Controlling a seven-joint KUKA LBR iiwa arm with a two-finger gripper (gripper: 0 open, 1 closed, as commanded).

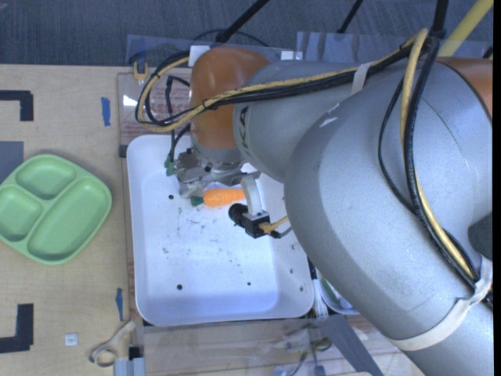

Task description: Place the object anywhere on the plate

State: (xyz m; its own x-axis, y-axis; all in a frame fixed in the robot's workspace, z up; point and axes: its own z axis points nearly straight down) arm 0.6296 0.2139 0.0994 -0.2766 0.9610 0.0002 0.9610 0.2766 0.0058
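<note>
wooden bench (63, 304) runs across the frame, big grey arm (376, 186) filling the right side. white bin (211, 280) sits centre, green plate (53, 207) at far left, well apart. gripper (210, 190) is over the bin's upper part, pinching an orange carrot (224, 197) between its fingers.

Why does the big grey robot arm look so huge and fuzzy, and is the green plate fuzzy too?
In the camera view, the arm sits very close to the lens, so it looks giant and soft-edged; the green plate is sharper, evenly lit, with little glare; the white bin is bright, with soft shadow under the gripper near the orange carrot.
</note>
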